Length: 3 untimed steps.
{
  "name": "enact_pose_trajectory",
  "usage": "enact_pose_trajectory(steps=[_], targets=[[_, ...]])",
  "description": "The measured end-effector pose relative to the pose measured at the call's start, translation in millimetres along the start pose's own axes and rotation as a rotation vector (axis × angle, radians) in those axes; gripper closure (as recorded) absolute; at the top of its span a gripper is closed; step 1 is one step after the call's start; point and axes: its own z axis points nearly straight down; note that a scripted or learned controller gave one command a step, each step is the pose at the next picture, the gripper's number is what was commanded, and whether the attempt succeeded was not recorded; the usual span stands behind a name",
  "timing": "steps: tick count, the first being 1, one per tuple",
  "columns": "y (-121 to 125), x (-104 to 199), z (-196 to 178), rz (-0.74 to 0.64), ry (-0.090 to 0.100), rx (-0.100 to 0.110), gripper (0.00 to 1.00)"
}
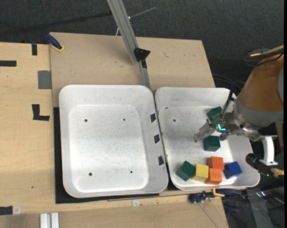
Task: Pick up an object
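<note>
The bench carries 2 shallow white bins side by side. The left bin shows only its speckled floor with a few dark dots. The right bin holds all the blocks, and the arm reaches into it from the right, its orange band above the grey wrist.

The gripper hangs low over the middle of the right bin, pointing toward the left. Its 2 fingers look spread apart — 1 grey tip reaches out to the left, and nothing sits between them. A small teal light glows at its base.

2 dark green blocks lie close to it. 1 green block sits just above the gripper, near the wrist, tilted. The other dark green block rests on the bin floor just below the fingers; whether it touches them cannot be told.

Along the near edge of the right bin a cluster lies packed together: a green cube on the left, a yellow cube touching it, 2 orange cubes stacked or abutting beside that, and a blue cube at the right end.

A slanted metal rail runs from the top down to the gap between the bins.
</note>
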Motion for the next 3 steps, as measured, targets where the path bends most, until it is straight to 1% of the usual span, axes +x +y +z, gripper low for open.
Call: enact_pose_trajectory(steps=[1, 2, 3], targets=[[0.9, 0.1, -1.9, -0.001, -0.001, -0.004, 0.00], [0.9, -9.6, 54.8, 0.001, 0.000, 0.001, 0.00], [5.4, -12.1, 85.3, 0.001, -0.008, -0.020, 0.00]])
